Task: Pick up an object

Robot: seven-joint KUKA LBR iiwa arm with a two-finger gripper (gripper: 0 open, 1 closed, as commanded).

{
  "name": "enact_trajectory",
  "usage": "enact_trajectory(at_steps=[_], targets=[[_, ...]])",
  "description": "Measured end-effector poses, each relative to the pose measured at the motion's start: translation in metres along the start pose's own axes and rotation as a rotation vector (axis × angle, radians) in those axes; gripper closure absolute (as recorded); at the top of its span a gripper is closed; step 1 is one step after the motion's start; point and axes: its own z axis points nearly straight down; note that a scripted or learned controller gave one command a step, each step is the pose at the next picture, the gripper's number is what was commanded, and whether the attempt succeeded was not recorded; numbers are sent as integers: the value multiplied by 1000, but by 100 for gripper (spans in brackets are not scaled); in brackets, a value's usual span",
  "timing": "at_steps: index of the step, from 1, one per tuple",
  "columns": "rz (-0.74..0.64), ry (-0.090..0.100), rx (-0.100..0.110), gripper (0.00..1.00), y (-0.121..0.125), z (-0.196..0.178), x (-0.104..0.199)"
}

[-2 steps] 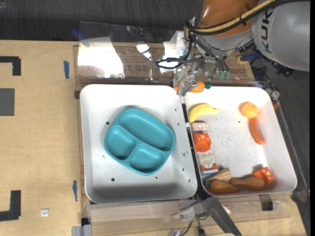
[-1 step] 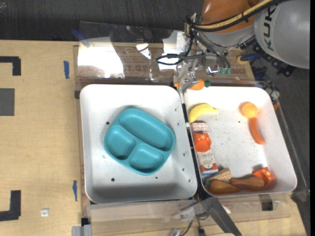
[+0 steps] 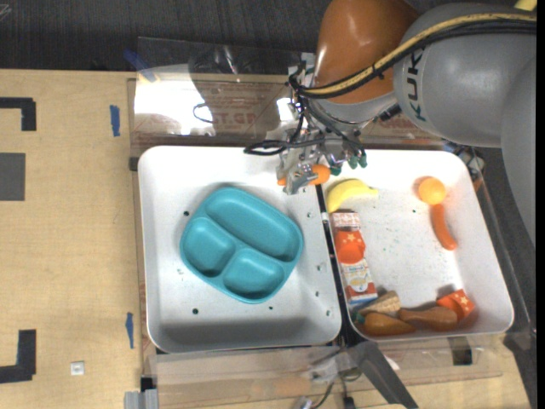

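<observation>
Fingers (image 3: pixel 298 180) at small orange object (image 3: pixel 318 174), grip unclear, above bins' divider

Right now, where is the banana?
The banana lies in the right bin, at its upper left corner beside the divider, just above the orange-and-white package and right of the gripper.

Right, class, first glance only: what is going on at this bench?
A grey KUKA arm reaches in over two white bins. Its gripper sits at the top of the divider between them, with something small and orange at its tip. The left bin holds a teal divided plate; the right bin holds a banana and other toy foods.
</observation>
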Motion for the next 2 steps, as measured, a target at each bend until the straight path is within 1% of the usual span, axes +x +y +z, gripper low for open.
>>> enact_trajectory(at_steps=[1,2], targets=[[3,-17,2,100,29,-86,-10],[2,-23,1,100,30,-95,-11]])
